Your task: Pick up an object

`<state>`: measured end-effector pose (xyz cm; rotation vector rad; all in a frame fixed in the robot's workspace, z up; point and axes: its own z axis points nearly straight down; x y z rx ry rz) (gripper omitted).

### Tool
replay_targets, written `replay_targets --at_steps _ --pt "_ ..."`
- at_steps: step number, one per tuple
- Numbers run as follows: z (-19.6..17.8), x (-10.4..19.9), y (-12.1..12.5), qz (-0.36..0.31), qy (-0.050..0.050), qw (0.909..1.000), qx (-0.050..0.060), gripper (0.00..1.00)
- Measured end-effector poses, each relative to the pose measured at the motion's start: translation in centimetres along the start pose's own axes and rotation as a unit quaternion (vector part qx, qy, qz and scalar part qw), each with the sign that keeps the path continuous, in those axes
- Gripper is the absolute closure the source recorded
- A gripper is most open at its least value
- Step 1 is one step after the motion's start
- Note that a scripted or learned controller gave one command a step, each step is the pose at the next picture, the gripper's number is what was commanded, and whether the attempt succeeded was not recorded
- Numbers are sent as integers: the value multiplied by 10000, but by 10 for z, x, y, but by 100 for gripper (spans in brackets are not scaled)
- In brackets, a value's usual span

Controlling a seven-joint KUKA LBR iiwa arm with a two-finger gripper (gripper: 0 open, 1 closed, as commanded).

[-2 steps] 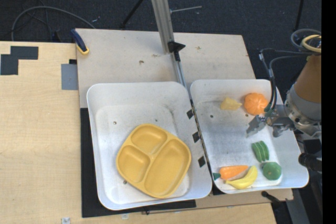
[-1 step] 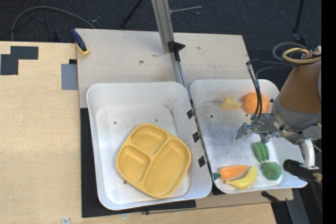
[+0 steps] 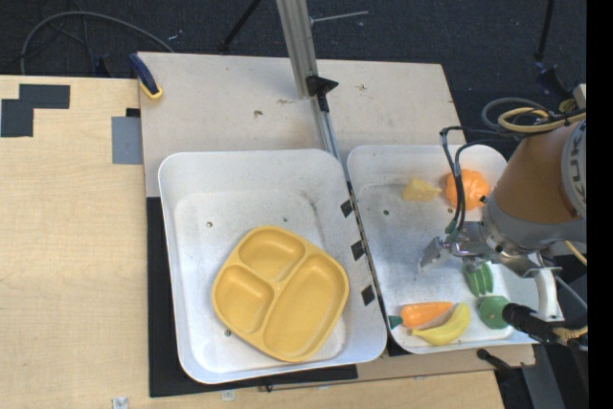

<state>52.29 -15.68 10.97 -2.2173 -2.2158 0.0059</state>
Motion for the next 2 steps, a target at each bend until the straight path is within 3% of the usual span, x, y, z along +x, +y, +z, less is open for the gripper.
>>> replay_targets --at_steps 1,2 --pt "15 -1 3 -3 2 10000 -42 0" --pt "4 3 6 -3 42 10000 -81 100"
